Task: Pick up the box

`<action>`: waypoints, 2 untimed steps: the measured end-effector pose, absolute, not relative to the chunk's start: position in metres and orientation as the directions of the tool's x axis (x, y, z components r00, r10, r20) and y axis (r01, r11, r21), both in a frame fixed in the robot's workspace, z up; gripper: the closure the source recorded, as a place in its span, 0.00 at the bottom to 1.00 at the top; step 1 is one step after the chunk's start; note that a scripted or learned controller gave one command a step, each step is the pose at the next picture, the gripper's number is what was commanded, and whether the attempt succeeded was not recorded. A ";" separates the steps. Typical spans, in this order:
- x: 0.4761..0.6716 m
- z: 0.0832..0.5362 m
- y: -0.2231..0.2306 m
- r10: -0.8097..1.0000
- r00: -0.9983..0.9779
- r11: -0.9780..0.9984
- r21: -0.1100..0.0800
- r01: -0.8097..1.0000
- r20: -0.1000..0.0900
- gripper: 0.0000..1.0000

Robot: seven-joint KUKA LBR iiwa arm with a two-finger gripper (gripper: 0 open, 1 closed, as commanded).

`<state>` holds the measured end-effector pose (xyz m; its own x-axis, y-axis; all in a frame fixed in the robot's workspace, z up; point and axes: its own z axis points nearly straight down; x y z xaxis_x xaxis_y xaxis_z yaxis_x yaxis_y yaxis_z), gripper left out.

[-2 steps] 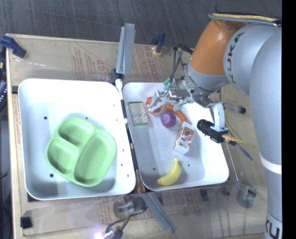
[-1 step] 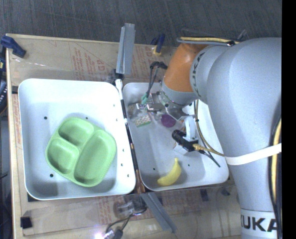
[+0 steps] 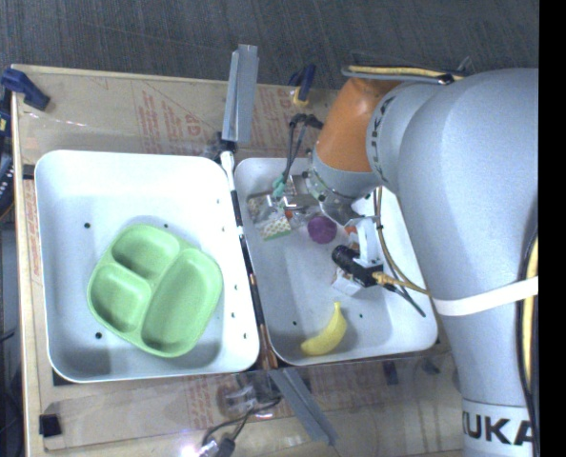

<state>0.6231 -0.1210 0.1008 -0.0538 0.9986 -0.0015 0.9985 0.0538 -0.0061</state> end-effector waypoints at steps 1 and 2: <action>0.657 0.239 -0.069 0.991 -0.132 0.132 0.000 0.991 0.000 1.00; 0.626 0.202 -0.085 1.000 0.014 -0.014 -0.004 1.000 0.000 1.00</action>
